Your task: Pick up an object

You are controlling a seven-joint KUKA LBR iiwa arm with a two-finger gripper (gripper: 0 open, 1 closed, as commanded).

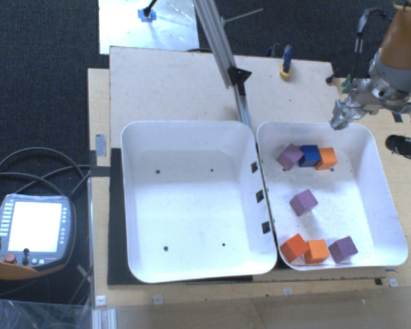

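Observation:
The right bin [383, 184] holds several small blocks. A purple block [289, 156], a blue block [309, 155] and an orange block [326, 158] sit in a row near its far side. Another purple block [303, 201] lies alone in the middle. Along the near edge are an orange block [294, 247], a second orange block [316, 251] and a purple block [343, 249]. My gripper [342, 117] hangs over the bin's far right rim, above and to the right of the block row, with nothing seen in it.
The left bin [133, 184] stands beside the right one. A slanted metal pole [218, 36] crosses above the bench. A teach pendant [31, 235] with cables lies at the left. A yellow-and-blue clamp [286, 64] sits at the bench's far edge.

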